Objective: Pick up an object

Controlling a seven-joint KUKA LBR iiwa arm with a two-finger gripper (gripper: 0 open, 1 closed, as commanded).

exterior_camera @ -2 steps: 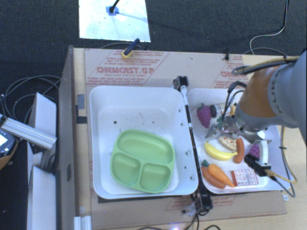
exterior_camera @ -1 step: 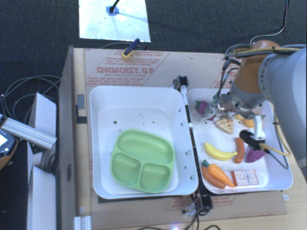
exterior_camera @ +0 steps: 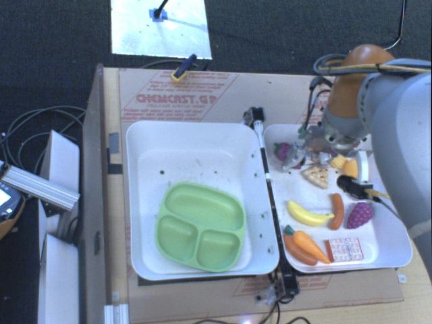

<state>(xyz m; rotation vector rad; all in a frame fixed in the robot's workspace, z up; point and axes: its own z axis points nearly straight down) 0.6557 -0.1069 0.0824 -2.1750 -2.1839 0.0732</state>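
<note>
My gripper hangs low over the back of the right bin, below the orange wrist band. It is just right of a small purple grape bunch and just behind a tan pizza-like wedge. A yellow cheese piece lies beside the wrist. Further forward lie a banana, an orange sausage, a larger purple grape bunch, two carrots and a red patterned card. Nothing shows in the gripper's grasp.
The left bin holds a green divided plate. A black-and-white ridge separates the two bins. The bulky grey arm covers the right bin's back right corner.
</note>
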